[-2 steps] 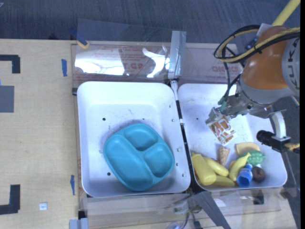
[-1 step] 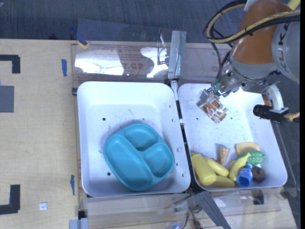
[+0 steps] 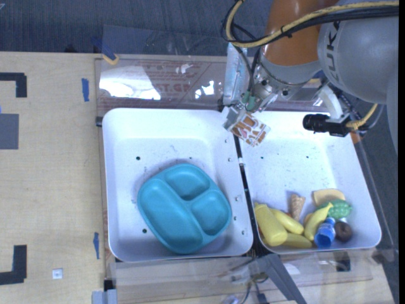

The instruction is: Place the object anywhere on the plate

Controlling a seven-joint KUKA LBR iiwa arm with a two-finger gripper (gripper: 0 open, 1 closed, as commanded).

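Counter (image 3: 44, 170): light wood surface at far left, bearing dark markings and strips of blue tape.

Left bin (image 3: 126, 138): shallow, white. A blue plate (image 3: 183, 206) with three compartments lies in its lower middle, tilted slightly out of line with the bin walls. Nothing rests on the plate.

Over the divide between the two bins, at their far end: the hand (image 3: 243, 109) hangs from the grey arm with its orange band. A small flat packet (image 3: 250, 130), white with orange-brown print, sits directly at the fingertips, pinched there and raised above the bin floor, its lower part hanging free toward the right bin. The packet is well apart from the plate.

Right bin (image 3: 297, 163): white, with a cluster of toy food in its near corner: a yellow banana (image 3: 276, 225), a small cone (image 3: 296, 203), a blue bottle (image 3: 324, 233), and a dark round piece (image 3: 343, 230).
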